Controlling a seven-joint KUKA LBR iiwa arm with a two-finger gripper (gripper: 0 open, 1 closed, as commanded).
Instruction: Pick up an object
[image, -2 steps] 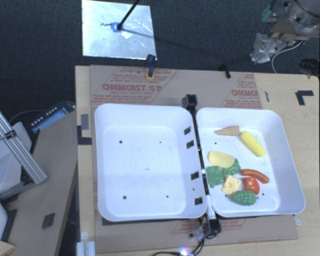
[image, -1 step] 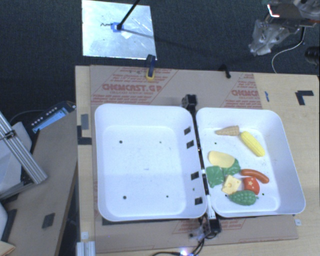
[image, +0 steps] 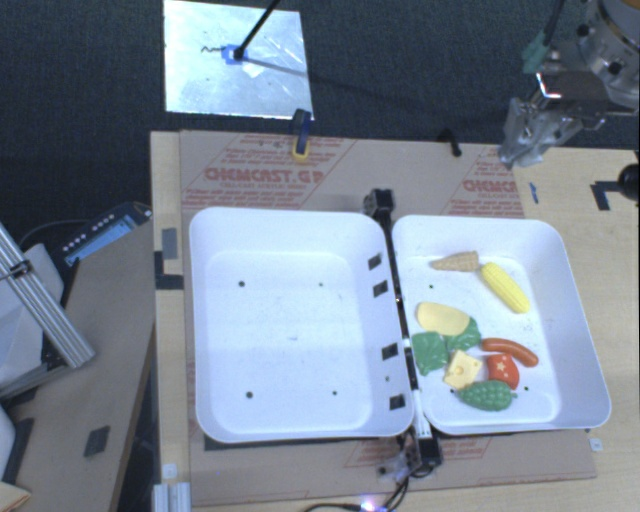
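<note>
My gripper (image: 524, 140) hangs high at the top right, above the bench behind the right bin (image: 578, 310), with nothing visible between its fingers. The right bin holds several toy foods: a tan cone (image: 455, 263), a yellow corn cob (image: 505, 287), a yellow chip-like piece (image: 442, 319), a green leafy piece (image: 437, 349), a cheese wedge (image: 462, 369), a red sausage (image: 510, 351), a red tomato (image: 503, 370) and a dark green piece (image: 487, 396). All lie well below and in front of the gripper.
The left bin (image: 290, 320) sits beside the right one, joined by a black hinge strip (image: 392, 310). A shiny metal sheet (image: 237, 58) lies at the back. A yellow and blue clamp (image: 300, 135) stands at the cardboard's far edge. Metal rails (image: 40, 300) lie at left.
</note>
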